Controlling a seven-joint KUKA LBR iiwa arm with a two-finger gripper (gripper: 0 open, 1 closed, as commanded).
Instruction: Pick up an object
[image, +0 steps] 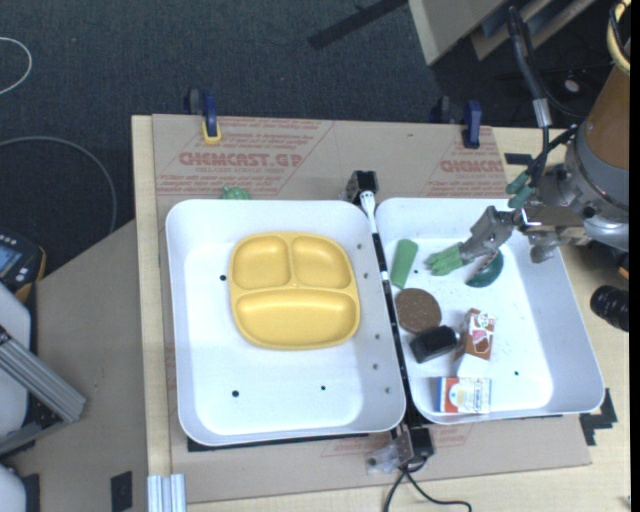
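Jaws (478, 243) hang low over the back of the right bin (560, 330), just above a green piece (444, 261) and beside a teal ring (486, 273); whether they are wide, narrow or gripping I cannot tell, since the fingers blur into the metal of the wrist. That green piece looks the likeliest target. To take it well, I judge the jaws should straddle its short width and settle squarely before closing, keeping off the ring so nothing gets nudged away. Other candidates lie nearer the front: a green cylinder (403, 262), a brown disc (417, 308), a black block (434, 344), a red-brown packet (479, 334) and a small carton (465, 394). The left bin (200, 300) bears a yellow tray (294, 290). Most of the arm is cut off at the right, and contact between fingertips and green piece is hard to make out.
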